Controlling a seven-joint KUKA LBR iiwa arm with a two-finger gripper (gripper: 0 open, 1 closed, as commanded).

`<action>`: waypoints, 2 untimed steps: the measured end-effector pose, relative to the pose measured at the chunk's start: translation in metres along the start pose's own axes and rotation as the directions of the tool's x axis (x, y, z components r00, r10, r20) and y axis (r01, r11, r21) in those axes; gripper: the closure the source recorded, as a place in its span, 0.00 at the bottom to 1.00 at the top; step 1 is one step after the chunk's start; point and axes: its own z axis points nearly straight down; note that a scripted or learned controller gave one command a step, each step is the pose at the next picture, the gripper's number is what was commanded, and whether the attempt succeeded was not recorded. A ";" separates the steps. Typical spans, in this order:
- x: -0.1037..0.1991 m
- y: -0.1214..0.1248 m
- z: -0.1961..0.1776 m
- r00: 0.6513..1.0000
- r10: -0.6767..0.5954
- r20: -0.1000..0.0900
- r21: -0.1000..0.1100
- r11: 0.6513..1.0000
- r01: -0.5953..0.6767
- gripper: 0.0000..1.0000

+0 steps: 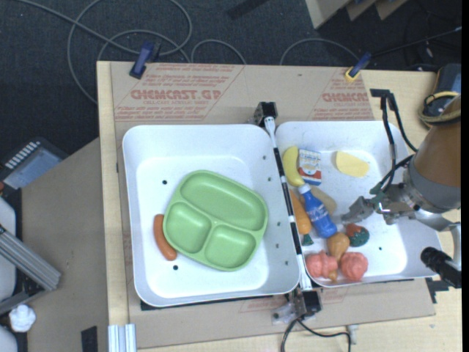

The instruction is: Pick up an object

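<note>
The right bin (392,266) holds a blue bottle (317,213), an orange carrot (300,215), a banana (292,165), a white packet (311,165) and a pale yellow piece (352,163). Near its front lie two pink lumps (322,266) (353,265), a tan piece (338,246) and a red strawberry-like toy (357,234). My gripper (360,211) hangs low in this bin, just right of the blue bottle and above the red toy. Nothing shows clearly in its grasp.
The left bin (146,167) carries a green divided plate (215,218) with an orange-red sausage (164,237) beside its left edge. A black hinge strip (282,196) separates the bins. The arm (440,171) covers the right bin's right side. Cables lie beyond the bench.
</note>
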 end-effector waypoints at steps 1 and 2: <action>-0.001 0.004 0.087 1.000 0.000 0.000 -0.002 1.000 0.000 0.00; -0.001 0.004 0.077 1.000 0.001 0.001 -0.004 1.000 -0.001 1.00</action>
